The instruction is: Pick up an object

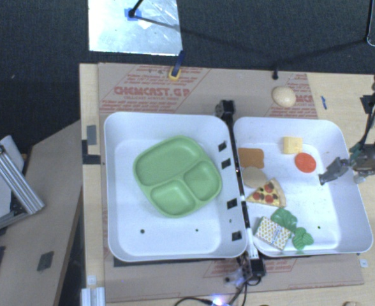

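Objects sit in right bin (pixel 350 231): brown slab (pixel 251 157) at 10 o'clock, pizza slice (pixel 268 194) centre-left, yellow block (pixel 293 145) at 12, red disc (pixel 305 163) beside it, green leafy piece (pixel 291 227) at 6. Left bin (pixel 120 234) carries green divided plate (pixel 177 176). Gripper (pixel 331 171) at 3 o'clock, over right rim; whether its fingers are spread or pressed together, cannot tell.

One fixed camera sits above the tabletop (pixel 194 81), looking down at a slant from some way off; both white bins fit in frame, the left bin (pixel 120 132) and right bin (pixel 340 199) side by side; the arm (pixel 372 158) enters from the right edge.
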`<move>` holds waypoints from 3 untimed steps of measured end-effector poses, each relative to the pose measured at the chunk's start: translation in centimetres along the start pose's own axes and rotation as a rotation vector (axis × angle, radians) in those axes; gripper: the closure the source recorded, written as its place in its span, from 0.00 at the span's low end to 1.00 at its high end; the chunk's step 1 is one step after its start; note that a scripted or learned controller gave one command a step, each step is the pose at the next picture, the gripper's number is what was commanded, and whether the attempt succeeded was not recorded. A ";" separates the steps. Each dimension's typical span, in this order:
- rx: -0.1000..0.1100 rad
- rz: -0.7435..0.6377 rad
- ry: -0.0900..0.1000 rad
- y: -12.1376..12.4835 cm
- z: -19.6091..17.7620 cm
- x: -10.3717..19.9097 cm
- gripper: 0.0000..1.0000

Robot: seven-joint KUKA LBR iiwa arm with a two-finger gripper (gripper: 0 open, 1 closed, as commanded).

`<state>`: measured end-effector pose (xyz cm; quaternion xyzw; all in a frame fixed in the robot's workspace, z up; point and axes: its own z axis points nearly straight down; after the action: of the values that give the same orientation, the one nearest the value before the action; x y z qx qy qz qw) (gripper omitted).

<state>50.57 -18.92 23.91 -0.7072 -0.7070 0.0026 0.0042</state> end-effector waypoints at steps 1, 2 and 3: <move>-0.011 -0.004 -0.003 0.2 -0.6 0.0 0.00; -0.008 -0.002 -0.002 1.2 4.3 -0.4 0.00; -0.008 -0.001 -0.002 1.7 9.5 -1.3 0.00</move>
<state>52.20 -20.16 14.39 -0.7069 -0.7073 0.0005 0.0009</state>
